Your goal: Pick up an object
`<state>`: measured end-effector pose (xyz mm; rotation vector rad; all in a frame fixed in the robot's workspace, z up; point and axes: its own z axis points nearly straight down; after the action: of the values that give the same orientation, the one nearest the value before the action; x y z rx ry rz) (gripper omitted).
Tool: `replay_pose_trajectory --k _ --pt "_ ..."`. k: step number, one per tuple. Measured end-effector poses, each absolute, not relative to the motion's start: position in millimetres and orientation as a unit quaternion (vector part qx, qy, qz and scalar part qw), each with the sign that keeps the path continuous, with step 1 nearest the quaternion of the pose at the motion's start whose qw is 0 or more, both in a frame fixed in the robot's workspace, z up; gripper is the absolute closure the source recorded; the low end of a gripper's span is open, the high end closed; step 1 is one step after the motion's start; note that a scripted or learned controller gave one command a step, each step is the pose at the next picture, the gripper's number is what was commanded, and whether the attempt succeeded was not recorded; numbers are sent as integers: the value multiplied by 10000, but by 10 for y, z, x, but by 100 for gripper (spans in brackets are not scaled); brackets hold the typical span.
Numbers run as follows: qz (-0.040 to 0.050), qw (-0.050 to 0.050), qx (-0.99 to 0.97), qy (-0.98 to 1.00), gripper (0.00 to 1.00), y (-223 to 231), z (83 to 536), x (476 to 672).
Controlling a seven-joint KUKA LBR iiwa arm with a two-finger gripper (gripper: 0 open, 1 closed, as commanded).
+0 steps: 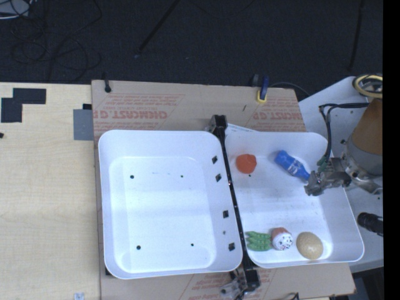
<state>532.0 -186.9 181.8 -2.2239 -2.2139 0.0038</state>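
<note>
My hand (314, 185): at the right rim of the right bin, low over its edge, my grey arm coming in from the right with the orange band above the wrist.
My grip: I cannot tell how it stands; it is too small and dark here.
Blue bottle (292, 165): lying tilted in the right bin, its near end just beside my hand; I cannot tell whether they touch.
Orange ball (246, 163): in the right bin, near the divider, well apart from my hand.
Green toy (257, 240): at the bin's front edge, beside a white and red ball (282, 239).
Tan egg (309, 245): front right corner, just beside that ball.
Right bin (275, 195): white, shallow.
Left bin (162, 199): white, touching the right one.
Surface (44, 186): pale wood with brown cardboard under the bins.
</note>
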Motion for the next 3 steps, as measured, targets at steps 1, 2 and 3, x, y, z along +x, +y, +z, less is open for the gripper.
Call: replay_pose_trajectory --k 1,2,3 --pt "15 29 -7098 -7044 100 -1876 1909 5316" --pt "19 37 -7106 -7036 100 -1882 2001 5313" --pt "21 44 -7111 -7030 100 -1890 2096 5311"
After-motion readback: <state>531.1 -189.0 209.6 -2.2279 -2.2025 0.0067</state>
